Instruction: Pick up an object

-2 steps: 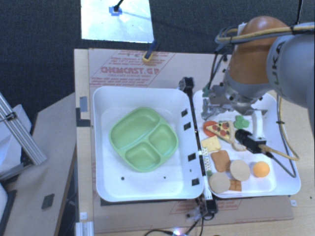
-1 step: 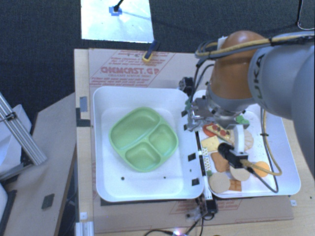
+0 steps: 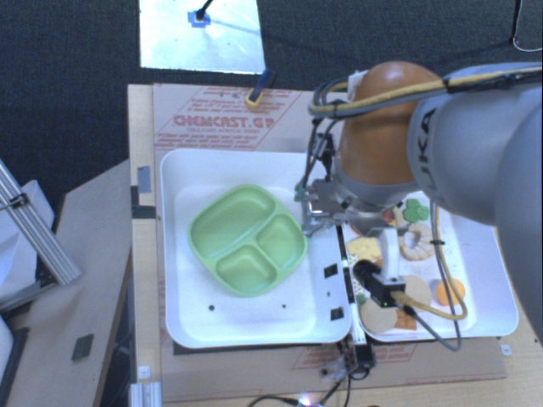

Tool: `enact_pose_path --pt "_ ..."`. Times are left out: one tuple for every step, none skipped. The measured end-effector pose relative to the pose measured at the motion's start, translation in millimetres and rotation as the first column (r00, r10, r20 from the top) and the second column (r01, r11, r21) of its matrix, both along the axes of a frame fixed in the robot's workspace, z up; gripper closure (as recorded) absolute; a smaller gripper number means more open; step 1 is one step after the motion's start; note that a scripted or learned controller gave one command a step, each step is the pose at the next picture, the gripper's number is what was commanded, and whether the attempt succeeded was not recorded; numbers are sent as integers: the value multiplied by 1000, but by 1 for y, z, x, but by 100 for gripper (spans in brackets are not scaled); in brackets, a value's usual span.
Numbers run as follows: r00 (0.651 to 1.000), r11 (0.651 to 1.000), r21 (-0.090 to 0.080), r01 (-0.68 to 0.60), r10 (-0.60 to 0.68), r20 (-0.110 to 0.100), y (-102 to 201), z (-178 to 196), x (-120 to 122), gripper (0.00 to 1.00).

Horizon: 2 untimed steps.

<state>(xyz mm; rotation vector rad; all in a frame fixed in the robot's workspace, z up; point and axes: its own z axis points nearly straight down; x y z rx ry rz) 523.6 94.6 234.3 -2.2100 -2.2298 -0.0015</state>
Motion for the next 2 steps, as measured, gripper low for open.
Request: enact_pose_path --pt "1000 1000 -2 8 -8 0 -2 -18 0 100" --pt "1000 1000 -1 8 -8 3 -3 -2 -3 100"
